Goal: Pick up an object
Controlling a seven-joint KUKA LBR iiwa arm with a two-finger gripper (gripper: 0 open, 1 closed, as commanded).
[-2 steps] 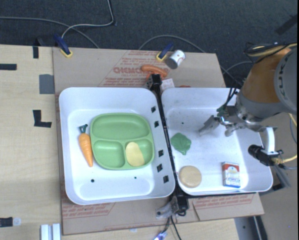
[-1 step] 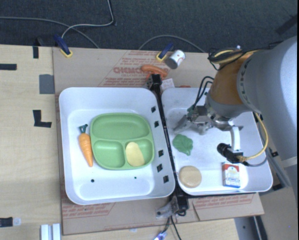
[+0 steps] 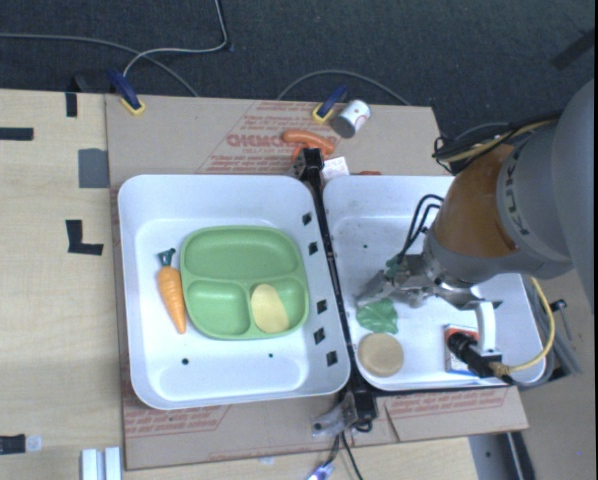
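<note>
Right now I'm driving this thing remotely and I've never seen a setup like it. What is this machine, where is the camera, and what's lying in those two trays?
The picture comes from one fixed camera above the bench, looking down at a slant. The grey machine with the orange band is a robot arm reaching in from the right. Its gripper is low inside the right bin, just above a green leafy toy; nothing is visibly between its fingers. A round tan piece also lies in that bin, near the front edge. In the left bin sits a green divided plate with a yellow piece in its lower right compartment. A toy carrot lies beside the plate on its left, on the bin floor.
</note>
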